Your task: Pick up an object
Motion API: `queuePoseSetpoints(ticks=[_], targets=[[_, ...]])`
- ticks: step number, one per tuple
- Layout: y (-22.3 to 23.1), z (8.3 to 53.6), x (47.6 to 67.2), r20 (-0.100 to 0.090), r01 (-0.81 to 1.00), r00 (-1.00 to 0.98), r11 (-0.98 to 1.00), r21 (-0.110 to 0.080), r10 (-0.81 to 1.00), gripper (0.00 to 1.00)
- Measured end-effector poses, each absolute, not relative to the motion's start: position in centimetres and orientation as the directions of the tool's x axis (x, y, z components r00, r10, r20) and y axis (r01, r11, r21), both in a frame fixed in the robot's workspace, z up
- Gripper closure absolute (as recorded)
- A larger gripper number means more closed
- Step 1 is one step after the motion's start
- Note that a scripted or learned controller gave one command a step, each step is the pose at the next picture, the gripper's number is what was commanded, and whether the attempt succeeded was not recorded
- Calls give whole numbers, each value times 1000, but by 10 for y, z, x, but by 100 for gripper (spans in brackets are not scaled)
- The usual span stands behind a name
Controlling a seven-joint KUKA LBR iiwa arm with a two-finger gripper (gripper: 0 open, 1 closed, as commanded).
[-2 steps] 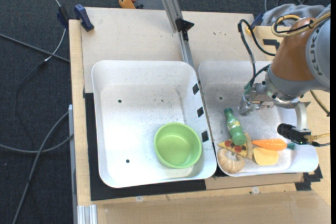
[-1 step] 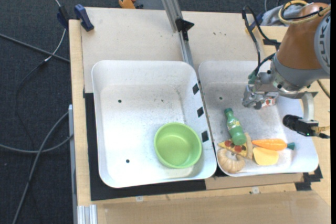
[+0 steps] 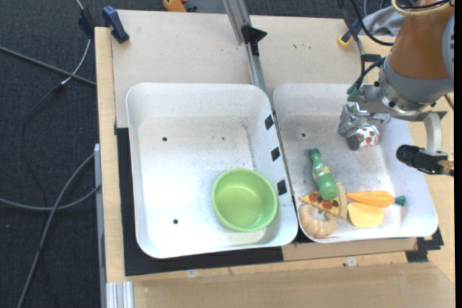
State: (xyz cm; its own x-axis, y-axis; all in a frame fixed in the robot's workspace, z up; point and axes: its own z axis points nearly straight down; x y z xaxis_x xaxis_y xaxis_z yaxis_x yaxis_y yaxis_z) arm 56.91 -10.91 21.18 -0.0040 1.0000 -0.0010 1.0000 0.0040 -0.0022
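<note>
- While my arm reaches in from the right edge of the worktop point(image 3: 180, 47), my gripper point(image 3: 359, 130) hangs over the upper middle of the right bin point(image 3: 289, 101).
- My fingers point(image 3: 352, 133) point down; I cannot tell whether they are spread or pressed together.
- Just beside my fingertips, on their right, sits a small white object with red marks point(image 3: 369, 135). It may be touching my fingers, but I cannot tell whether it lies between them.
- Along the near edge of the right bin lie the other things: a green bottle point(image 3: 322, 174) with its neck pointing toward the far edge, an orange carrot point(image 3: 372, 198) lying crosswise to the bottle's right, a yellow wedge point(image 3: 365, 216) just below the carrot, and a tan, curled pastry-like piece point(image 3: 318, 221) in the near left corner, touching the bottle's base.
- A small flat piece in red and yellow point(image 3: 323, 203) lies between the bottle's base and the pastry.
- A lime-green bowl point(image 3: 245, 199), upright, rests in the near right corner of the left bin point(image 3: 144, 104).
- Both white bins stand side by side, their rims meeting at the middle of the worktop.
</note>
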Motion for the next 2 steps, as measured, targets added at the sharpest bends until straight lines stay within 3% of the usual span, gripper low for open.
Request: queuePoseSetpoints(ticks=[1, 2], targets=[[-108, 234, 570, -1, 1000, -3, 3, -4, 1000, 100], [-55, 225, 574, 0, 1000, -7, 7, -6, 1000, 100]])
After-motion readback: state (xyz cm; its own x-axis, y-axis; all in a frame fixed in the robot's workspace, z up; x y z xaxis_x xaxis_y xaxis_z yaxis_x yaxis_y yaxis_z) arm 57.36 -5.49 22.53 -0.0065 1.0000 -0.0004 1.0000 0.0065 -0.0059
